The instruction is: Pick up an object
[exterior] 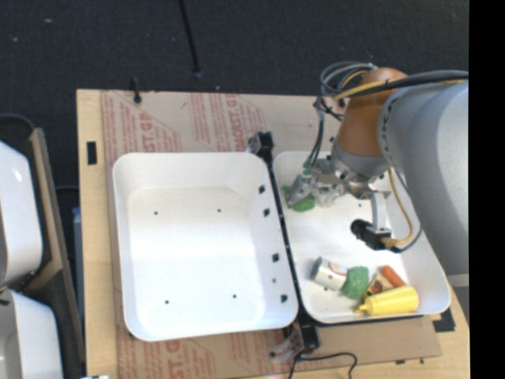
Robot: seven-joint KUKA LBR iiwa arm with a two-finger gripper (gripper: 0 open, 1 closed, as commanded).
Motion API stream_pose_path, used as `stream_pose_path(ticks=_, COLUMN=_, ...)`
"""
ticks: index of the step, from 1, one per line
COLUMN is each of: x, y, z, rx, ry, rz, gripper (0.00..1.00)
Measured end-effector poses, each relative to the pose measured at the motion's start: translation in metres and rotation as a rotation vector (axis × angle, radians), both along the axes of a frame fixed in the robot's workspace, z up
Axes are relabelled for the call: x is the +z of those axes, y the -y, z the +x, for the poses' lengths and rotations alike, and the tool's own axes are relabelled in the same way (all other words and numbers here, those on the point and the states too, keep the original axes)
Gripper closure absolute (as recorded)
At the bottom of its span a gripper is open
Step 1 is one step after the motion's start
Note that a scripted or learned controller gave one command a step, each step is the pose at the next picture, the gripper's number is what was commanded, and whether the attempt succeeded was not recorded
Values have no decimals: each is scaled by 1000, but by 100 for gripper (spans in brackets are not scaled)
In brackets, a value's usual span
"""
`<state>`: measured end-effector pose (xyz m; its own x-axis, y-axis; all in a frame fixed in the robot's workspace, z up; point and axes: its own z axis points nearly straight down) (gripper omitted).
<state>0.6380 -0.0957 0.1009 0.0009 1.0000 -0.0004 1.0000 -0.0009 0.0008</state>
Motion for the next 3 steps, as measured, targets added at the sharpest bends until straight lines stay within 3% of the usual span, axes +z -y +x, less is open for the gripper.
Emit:
stream_pose_path(ticks=1, x=0, y=2, z=5, rx=1, ry=0, rz=0, gripper=0)
stream_pose_path(ticks=2, x=11, y=3, z=5, rx=0, ry=1, rz=0, gripper=100)
stream_pose_path(ticks=3, x=11, y=3, z=5, rx=0, ry=1, rz=0, gripper=0)
